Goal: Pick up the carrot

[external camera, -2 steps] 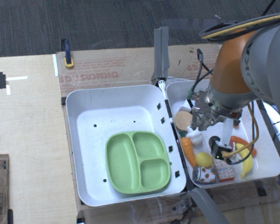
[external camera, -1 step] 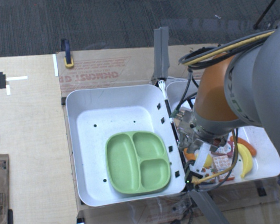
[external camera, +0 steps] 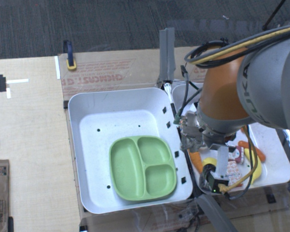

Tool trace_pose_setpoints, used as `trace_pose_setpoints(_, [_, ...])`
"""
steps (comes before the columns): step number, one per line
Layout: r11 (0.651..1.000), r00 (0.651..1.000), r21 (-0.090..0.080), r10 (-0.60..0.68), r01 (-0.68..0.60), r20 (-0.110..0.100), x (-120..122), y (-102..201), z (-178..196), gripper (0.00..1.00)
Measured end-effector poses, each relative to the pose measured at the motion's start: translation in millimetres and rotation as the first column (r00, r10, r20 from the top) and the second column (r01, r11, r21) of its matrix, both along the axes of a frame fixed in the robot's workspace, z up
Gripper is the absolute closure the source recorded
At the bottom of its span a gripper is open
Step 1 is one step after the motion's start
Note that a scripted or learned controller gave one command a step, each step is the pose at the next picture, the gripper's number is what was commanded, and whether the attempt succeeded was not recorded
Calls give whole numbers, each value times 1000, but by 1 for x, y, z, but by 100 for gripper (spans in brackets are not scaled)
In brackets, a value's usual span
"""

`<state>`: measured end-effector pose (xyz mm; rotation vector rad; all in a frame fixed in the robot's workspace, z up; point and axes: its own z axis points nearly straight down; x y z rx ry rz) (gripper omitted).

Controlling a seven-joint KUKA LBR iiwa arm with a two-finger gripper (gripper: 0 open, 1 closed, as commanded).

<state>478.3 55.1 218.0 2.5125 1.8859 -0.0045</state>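
You have the bench (external camera: 24, 123) spread across the frame. The grey arm (external camera: 268, 82) with its orange band reaches in from the right and covers most of the right bin (external camera: 279, 174).

The left bin (external camera: 87, 143) sits beside the right bin, their walls touching. It holds one item, a green divided plate (external camera: 142, 166), which lies flat toward the bin's near right corner.

A brown cardboard sheet (external camera: 100, 69) with red lettering lies under the far side of the bins.

The gripper (external camera: 194, 136) hangs low over the left part of the right bin, close to the wall shared with the left bin. The wrist hides its tip, so you cannot tell whether it is apart, together or clamped on anything.

A yellow banana (external camera: 257, 171) lies in the right bin near the front, partly behind cables.

The carrot (external camera: 256, 151) lies in the right bin, to the right of the wrist and just behind the banana. It is part hidden by the arm and clear of the gripper.

A red and white packet (external camera: 233, 167) lies beside the banana. A small orange piece (external camera: 194, 160) shows against the shared wall, under the gripper; you cannot identify it.

A blue and yellow clamp (external camera: 69, 56) stands at the cardboard's far left corner.
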Motion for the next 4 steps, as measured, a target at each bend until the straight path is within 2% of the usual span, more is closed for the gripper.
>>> trace_pose_setpoints(1, [1000,1000,-2,-1,1,-4,1,-1,7,100])
trace_pose_setpoints(2, [983,983,1,181,-181,-1,0,-51,15,100])
trace_pose_setpoints(3, [998,998,-1,-65,65,-3,31,14,-4,100])
trace_pose_setpoints(4, [889,889,-4,-457,457,-4,-2,84,-97,100])
